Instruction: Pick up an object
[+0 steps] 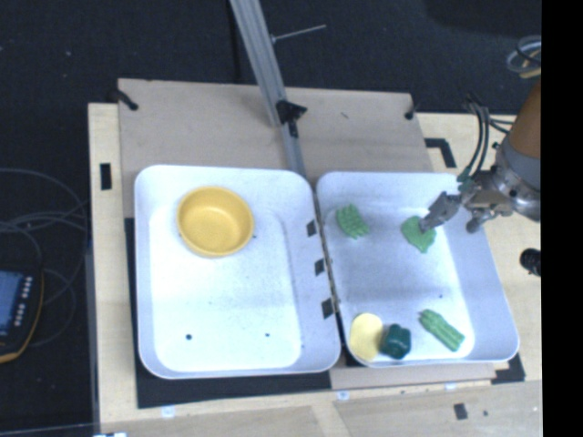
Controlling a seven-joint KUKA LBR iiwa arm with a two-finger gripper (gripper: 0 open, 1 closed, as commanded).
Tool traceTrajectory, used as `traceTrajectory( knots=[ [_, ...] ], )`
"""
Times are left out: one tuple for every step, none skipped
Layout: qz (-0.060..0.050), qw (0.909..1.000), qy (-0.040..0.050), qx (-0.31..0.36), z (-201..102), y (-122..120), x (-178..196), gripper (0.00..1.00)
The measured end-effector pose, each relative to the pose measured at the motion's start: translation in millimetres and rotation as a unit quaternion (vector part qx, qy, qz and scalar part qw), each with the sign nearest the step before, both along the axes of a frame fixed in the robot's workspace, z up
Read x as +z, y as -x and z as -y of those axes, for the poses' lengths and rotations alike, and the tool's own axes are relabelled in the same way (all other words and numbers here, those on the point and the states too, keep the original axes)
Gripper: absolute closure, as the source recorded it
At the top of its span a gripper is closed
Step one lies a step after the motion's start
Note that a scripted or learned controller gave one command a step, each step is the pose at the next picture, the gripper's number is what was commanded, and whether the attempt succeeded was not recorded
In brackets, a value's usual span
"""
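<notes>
My gripper (457, 218) hangs over the right bin's (474, 285) upper right part, reaching in from the right. Its two fingers stand apart, so it looks open, with nothing between them. A small light green block (419, 235) lies in the bin just at the tip of the left finger (441, 210); I cannot tell whether they touch. Another green ridged piece (352, 221) lies further left in the same bin.
At the right bin's front edge lie a pale yellow round object (366, 335), a dark green object (395, 341) against it, and a long green piece (442, 329). The left bin (228, 335) holds a yellow bowl (215, 220). A grey metal bar (264, 62) slants over the back.
</notes>
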State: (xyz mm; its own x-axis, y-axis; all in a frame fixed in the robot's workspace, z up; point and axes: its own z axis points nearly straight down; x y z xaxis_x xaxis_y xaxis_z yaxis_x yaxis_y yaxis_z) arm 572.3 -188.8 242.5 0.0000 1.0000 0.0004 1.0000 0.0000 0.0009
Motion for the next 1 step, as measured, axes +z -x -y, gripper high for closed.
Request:
traceTrajectory(
  knots=[
    [-0.003,1.0000,0.0001,-0.001,4.6,1.5,-61.6,0.00]
  ],
)
